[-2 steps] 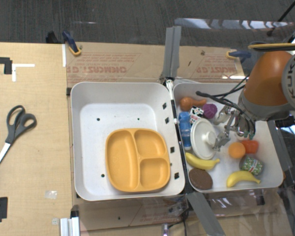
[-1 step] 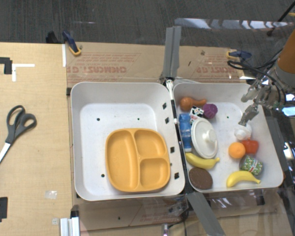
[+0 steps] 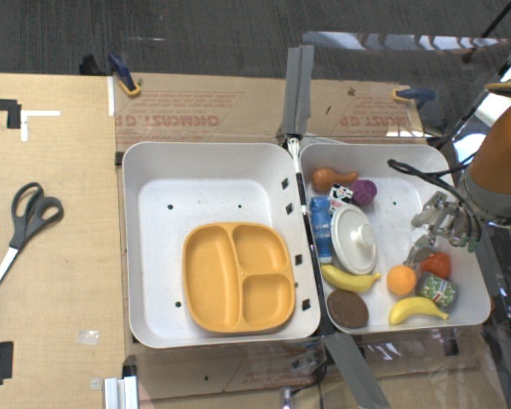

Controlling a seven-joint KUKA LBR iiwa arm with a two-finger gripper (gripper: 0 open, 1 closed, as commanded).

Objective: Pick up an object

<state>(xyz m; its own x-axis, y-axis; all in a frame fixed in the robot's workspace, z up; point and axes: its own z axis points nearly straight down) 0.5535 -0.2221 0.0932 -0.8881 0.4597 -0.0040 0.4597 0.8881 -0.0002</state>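
arm reaching into crowded right bin

the grey arm with the orange band (image 3: 501,164) is leaning in from the right, its two-finger gripper (image 3: 422,250) hanging low over the right white bin (image 3: 392,164). its metal fingers are standing spread apart, released, with nothing between them. just below the fingertips a round orange fruit (image 3: 401,279) is lying beside a red tomato-like piece (image 3: 438,265) and a green patterned ball (image 3: 437,290). two yellow bananas (image 3: 349,277) and a white bowl (image 3: 355,239) are sharing the bin. a yellow divided plastic tray (image 3: 237,276) is sitting in the left white bin (image 3: 196,173).
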